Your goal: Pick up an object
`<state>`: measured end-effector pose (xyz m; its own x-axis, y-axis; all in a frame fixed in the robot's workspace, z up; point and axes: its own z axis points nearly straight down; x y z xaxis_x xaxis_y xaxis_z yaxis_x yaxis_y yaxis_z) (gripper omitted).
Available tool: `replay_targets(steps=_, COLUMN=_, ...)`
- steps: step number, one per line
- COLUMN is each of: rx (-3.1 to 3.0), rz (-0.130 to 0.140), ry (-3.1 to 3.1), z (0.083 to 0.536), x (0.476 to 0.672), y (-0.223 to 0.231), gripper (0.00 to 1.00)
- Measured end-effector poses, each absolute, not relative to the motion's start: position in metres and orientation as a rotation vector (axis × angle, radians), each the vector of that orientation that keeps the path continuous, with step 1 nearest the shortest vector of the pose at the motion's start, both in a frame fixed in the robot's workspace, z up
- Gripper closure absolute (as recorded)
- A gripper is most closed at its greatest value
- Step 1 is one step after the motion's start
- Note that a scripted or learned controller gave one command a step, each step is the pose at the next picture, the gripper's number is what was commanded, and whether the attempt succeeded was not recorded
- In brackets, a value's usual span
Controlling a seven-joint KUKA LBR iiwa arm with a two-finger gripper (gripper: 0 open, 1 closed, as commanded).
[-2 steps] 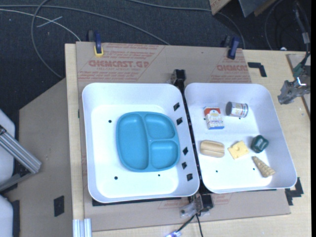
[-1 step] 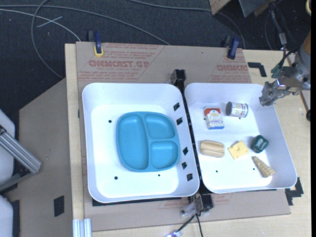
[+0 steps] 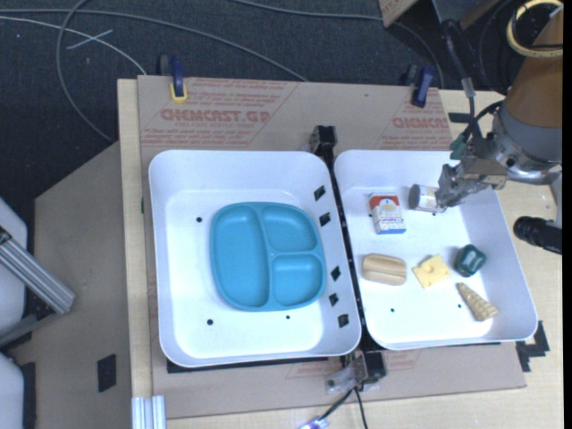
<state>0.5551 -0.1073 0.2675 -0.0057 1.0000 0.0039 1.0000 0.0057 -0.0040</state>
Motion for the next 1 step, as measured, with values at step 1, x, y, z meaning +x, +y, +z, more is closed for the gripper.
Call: replay_targets(steps=1, rx=-2.213, rz=0.000, ry=-2.224, z=0.2612, x=0.5485, y=-0.0651, gripper=1.00)
